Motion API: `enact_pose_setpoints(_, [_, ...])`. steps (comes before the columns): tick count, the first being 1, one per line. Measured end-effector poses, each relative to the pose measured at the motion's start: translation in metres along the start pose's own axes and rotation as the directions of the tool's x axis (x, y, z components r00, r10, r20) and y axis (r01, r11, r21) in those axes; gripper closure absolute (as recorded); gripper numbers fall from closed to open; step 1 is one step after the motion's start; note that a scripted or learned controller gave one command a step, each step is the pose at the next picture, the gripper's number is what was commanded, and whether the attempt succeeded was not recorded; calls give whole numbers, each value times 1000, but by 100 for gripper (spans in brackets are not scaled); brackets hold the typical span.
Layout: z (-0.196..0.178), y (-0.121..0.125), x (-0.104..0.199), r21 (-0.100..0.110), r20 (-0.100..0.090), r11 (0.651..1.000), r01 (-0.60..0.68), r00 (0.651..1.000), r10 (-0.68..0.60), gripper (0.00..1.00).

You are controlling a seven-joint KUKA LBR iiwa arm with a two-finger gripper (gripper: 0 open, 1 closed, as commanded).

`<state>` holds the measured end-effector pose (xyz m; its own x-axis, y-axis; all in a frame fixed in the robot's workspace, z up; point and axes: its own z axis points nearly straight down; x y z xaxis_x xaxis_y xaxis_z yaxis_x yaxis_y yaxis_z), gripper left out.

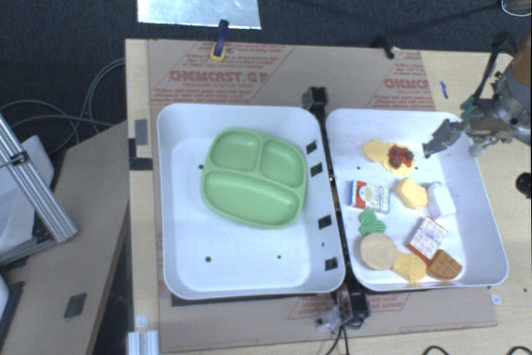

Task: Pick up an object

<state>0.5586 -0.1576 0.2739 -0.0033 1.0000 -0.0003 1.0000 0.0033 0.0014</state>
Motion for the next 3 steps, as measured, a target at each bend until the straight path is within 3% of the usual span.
enact_pose_setpoints(1, [60, -1, 4, 1, -1, 1000, -2, 1000, 2, 0])
enact_pose_setpoints(3, [142, -1, 3, 2, -1, 1000, -2, 1000, 2, 0])
